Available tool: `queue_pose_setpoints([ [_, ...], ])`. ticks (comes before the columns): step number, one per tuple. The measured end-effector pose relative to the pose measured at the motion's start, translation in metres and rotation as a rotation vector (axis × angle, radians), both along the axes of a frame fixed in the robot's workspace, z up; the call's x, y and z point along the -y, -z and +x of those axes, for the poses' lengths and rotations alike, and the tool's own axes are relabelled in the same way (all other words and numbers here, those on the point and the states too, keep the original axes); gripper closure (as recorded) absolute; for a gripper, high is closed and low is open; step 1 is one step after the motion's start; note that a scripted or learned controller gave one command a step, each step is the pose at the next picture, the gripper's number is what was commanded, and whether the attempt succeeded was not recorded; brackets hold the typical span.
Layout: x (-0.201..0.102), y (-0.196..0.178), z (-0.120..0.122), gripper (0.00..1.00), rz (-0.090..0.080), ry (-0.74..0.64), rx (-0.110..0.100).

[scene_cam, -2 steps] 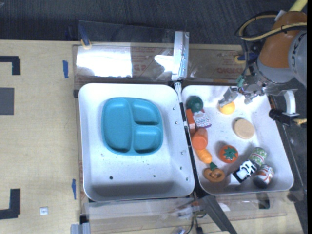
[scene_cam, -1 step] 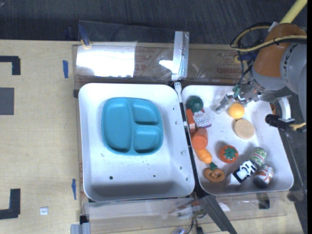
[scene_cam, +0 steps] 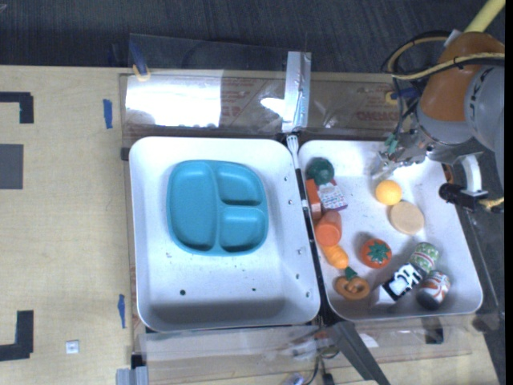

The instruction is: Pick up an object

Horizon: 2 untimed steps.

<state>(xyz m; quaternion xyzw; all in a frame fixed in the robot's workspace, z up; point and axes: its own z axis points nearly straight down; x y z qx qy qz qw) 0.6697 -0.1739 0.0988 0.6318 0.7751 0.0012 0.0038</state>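
Toys are all piled into the right bin, while the left bin just has a blue divided tray sitting flat in the middle of it. Both bins sit side by side on the light wooden desk. The arm comes in from the upper right, orange band showing, and the pincer hangs over the top right part of the right bin, close to its back rim. Honestly can't tell how far it's spread, that bit is too small and blurry, and nothing visibly sits in it. Just below it lies a yellow ball, and touching that on the lower right is a pale tan disc. Along the bin's left wall there's a dark green round thing, a small patterned box under it, then an orange cup-like piece and a smaller orange piece. Near the middle sits a red tomato-looking toy. Toward the front there's an orange ring-shaped thing, a black and white block, a green and white can and a dark rounded piece in the front right corner.
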Motion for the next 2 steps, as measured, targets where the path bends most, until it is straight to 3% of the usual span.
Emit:
queue_pose_setpoints([
  [1,0.0,0.001,0.0,0.0,0.0,0.0,-0.001],
  [2,-0.049,0.013,-0.002,0.0,0.006,0.408,-0.009],
])
